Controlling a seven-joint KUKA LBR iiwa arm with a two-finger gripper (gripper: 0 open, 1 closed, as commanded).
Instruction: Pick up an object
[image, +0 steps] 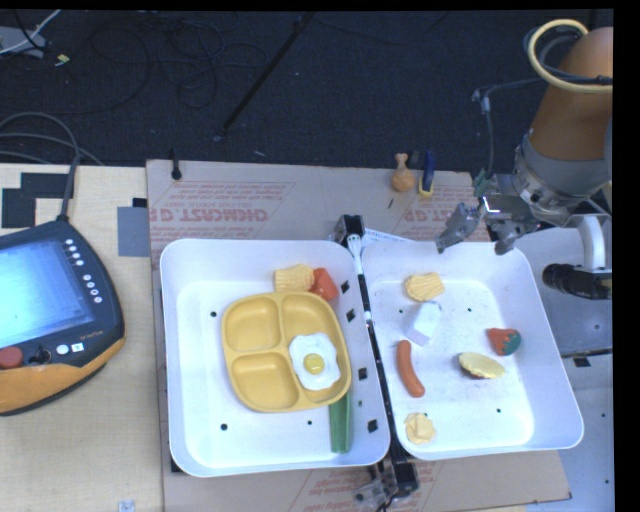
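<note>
My gripper (479, 232) hangs over the back rim of the right bin (548, 330), open, with nothing between its fingers. Below it in that bin lie a yellow ridged chip (424, 287), a white block (424, 322), a red sausage (409, 368), a yellow bun-like piece (481, 365), a red and green fruit slice (505, 341) and a pale yellow lump (420, 428). The chip is the nearest piece, a little to the front left of the gripper.
The left bin (190, 330) holds a yellow divided plate (258, 345) with a fried egg (315, 362), a yellow waffle piece (293, 277), an orange piece (324, 284) and a green stick (340, 425). A tablet pendant (50, 310) lies at far left.
</note>
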